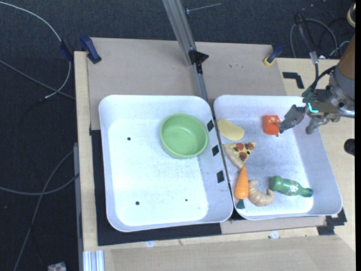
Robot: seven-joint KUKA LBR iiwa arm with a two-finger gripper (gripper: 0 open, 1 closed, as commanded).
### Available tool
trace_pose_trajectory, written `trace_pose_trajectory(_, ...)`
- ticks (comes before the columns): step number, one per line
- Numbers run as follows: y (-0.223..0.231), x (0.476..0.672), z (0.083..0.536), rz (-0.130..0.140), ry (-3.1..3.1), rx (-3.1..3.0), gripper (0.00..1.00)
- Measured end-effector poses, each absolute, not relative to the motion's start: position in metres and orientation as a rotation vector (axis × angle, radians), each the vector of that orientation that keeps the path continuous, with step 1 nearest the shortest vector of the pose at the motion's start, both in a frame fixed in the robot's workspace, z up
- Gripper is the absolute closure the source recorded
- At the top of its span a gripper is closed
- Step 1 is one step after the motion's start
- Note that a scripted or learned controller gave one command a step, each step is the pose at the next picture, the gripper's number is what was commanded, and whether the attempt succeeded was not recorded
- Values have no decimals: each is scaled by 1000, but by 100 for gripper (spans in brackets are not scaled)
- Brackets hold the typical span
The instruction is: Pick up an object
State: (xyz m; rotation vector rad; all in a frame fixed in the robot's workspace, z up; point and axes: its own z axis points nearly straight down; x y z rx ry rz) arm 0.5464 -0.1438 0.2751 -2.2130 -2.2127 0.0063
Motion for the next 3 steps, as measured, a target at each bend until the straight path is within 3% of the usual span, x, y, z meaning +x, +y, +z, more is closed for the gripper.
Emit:
trace_pose_trajectory(1, -144, 547, 277, 2, -2215, -2215, 0)
trace_pose_trajectory(3, -136, 550, 171, 10, -2209, -2212, 0)
